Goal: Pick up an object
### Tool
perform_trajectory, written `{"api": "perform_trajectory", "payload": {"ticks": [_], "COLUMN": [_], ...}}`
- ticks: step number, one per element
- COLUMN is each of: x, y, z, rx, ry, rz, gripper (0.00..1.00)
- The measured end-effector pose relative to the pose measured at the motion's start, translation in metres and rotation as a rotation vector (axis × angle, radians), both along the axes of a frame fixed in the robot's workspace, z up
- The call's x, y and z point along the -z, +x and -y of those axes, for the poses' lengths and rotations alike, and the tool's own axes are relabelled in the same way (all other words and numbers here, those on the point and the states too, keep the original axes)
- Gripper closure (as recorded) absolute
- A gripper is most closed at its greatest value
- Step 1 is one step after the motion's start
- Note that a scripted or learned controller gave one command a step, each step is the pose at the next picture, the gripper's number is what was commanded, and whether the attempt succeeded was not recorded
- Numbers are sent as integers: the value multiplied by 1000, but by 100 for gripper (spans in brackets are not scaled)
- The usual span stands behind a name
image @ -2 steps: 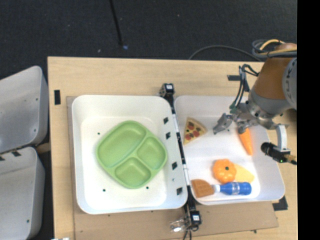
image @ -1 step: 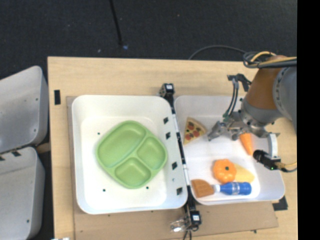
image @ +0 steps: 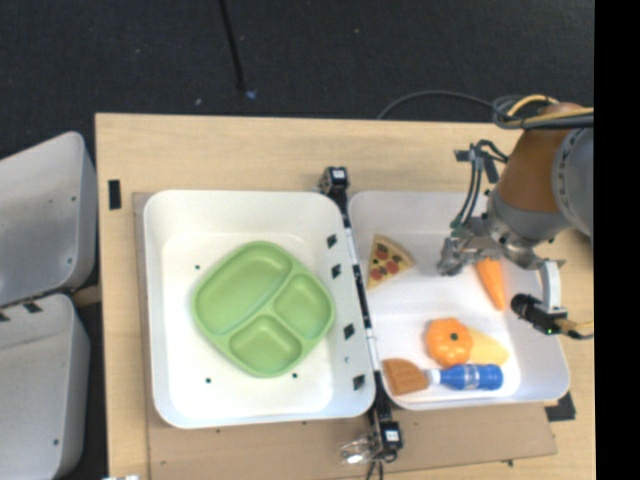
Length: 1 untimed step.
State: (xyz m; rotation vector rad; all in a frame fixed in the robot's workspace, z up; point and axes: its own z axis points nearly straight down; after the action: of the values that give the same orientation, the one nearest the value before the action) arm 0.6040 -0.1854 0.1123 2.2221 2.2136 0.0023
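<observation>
Orange carrot (image: 491,282) sits between the open gripper (image: 497,279) fingers; one green plate (image: 262,309).

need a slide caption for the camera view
Arm's claw above the right bin by a carrot; green plate in the left bin.

Two white bins side by side: green divided plate (image: 263,309) in left bin (image: 160,298); right bin (image: 420,213) with pizza slice (image: 388,260), carrot (image: 491,281), pumpkin (image: 449,340), blue-handled brush (image: 445,377). Gripper (image: 468,251) just beside carrot.
</observation>
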Motion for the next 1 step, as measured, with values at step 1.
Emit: {"api": "perform_trajectory", "payload": {"ticks": [1], "x": [-62], "y": [4], "z": [9], "rx": [1], "ry": [0], "rz": [3], "gripper": [100]}}
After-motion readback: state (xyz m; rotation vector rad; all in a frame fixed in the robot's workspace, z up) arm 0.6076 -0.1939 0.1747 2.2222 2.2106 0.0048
